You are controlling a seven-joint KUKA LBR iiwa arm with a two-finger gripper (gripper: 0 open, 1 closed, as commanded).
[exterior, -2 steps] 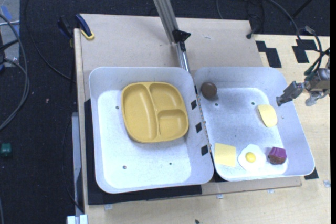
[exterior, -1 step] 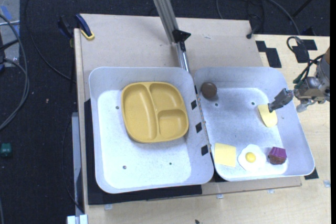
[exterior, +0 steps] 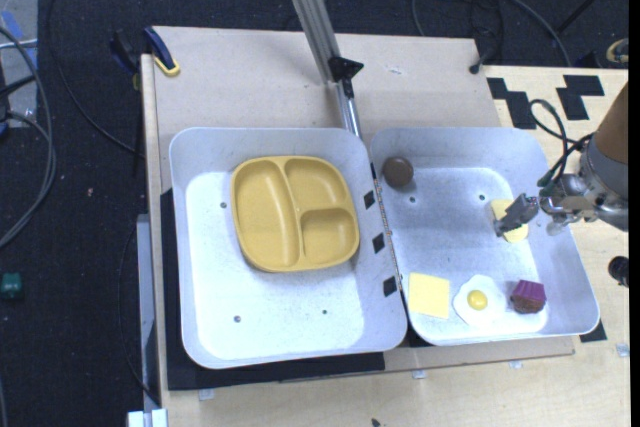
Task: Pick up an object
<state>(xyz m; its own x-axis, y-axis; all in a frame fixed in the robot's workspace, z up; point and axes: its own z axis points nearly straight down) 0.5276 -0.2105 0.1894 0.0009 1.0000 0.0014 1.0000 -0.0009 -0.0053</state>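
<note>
left bin: yellow tray. right bin: brown ball, cheese slice, fried egg, purple piece, yellow block under gripper; block axis unclear, finger state cannot tell.

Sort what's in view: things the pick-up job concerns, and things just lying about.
Job:
gripper
small yellow piece under the gripper
brown ball
yellow slice
fried egg
purple piece
right bin

Lying about:
yellow divided plate
left bin
</note>
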